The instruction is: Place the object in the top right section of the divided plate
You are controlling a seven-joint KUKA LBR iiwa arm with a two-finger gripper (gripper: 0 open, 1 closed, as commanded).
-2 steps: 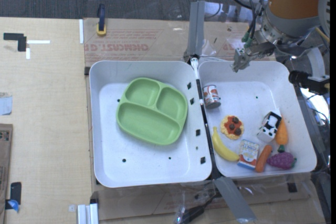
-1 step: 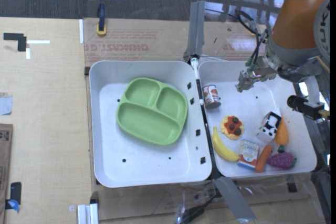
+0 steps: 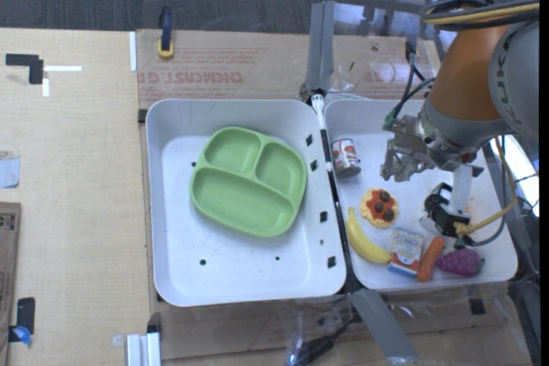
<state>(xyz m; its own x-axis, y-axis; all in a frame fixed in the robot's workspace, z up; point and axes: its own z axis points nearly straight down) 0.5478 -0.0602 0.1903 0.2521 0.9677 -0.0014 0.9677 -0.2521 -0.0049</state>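
Observation:
A green divided plate (image 3: 249, 182) with three sections lies in the left bin (image 3: 171, 270). Its top right section (image 3: 283, 169) holds nothing. My gripper (image 3: 401, 171) hangs over the right bin (image 3: 364, 120), to the right of a small red-and-white can (image 3: 346, 157) and just above a round fruit tart (image 3: 379, 207). It is open, with nothing between its fingers. A banana (image 3: 366, 241), an orange carrot (image 3: 431, 258), purple grapes (image 3: 460, 261) and a small packet (image 3: 405, 248) lie along the bin's front.
The grey-and-orange arm (image 3: 480, 73) covers the right bin's back right corner, with a black cable fitting (image 3: 444, 214) hanging beside the gripper. A raised divider wall (image 3: 326, 176) separates the two bins. A clamp (image 3: 165, 41) sits on the cardboard behind the left bin.

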